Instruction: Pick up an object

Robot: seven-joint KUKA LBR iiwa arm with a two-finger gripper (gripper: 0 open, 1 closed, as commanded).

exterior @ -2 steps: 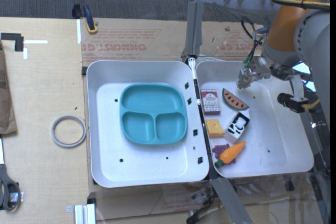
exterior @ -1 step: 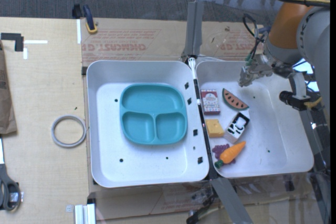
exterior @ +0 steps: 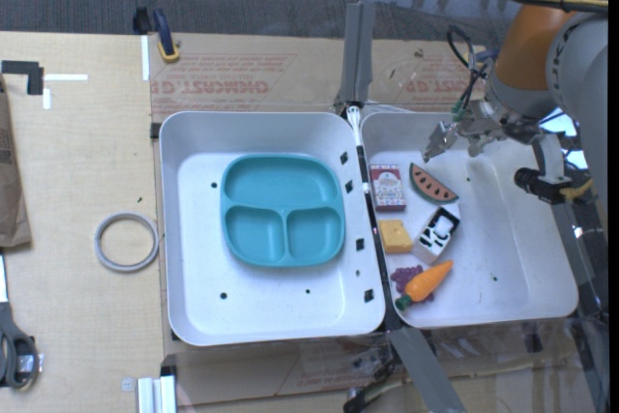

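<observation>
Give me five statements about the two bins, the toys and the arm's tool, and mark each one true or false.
1. The teal divided plate lies in the left bin. True.
2. The watermelon slice sits on the teal plate. False: it lies in the right bin.
3. The toy carrot is near the right bin's front left corner. True.
4. The tool holds the cheese wedge. False: the wedge lies on the bin floor, apart from the tool.
5. The roll of tape lies inside the left bin. False: it lies on the bench, left of that bin.
</observation>
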